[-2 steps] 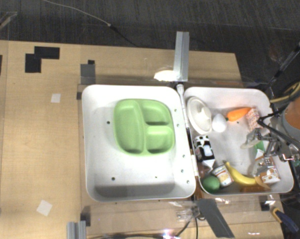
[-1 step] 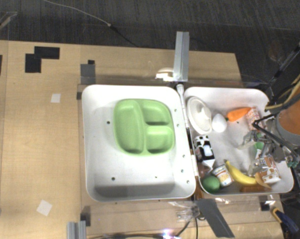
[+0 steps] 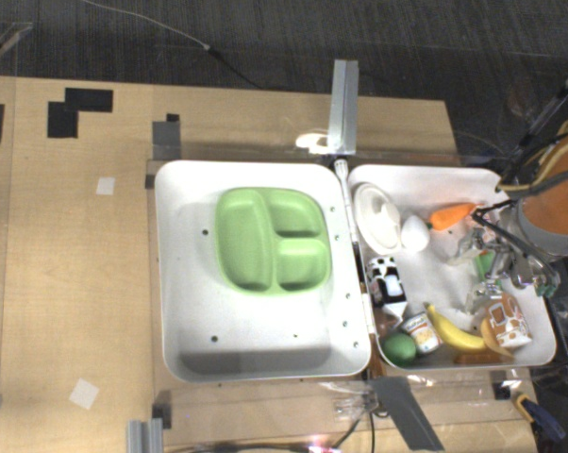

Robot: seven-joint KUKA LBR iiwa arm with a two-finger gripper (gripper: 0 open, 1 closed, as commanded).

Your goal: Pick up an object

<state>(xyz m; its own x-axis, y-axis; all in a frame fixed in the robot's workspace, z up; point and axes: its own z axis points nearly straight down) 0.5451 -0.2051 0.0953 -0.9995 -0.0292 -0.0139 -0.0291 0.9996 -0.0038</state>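
Observation:
The right bin (image 3: 454, 179) holds several objects. A white bowl (image 3: 375, 215) lies at its left, with a white egg (image 3: 414, 234) and an orange carrot (image 3: 451, 216) beside it. Further forward are a black-and-white item (image 3: 386, 281), a yellow banana (image 3: 451, 332), a green ball (image 3: 398, 348), a small can (image 3: 421, 331) and a brown printed box (image 3: 507, 325). My gripper (image 3: 487, 270) hangs low over the bin's right half, between the carrot and the brown box. The orange band (image 3: 556, 208) of the arm sits above it at the right.
The left bin (image 3: 180, 272) holds a green divided plate (image 3: 270, 239). A metal post (image 3: 344, 107) stands behind the seam between the bins. Cables (image 3: 539, 125) run at the far right. The wooden bench (image 3: 67, 253) extends to the left.

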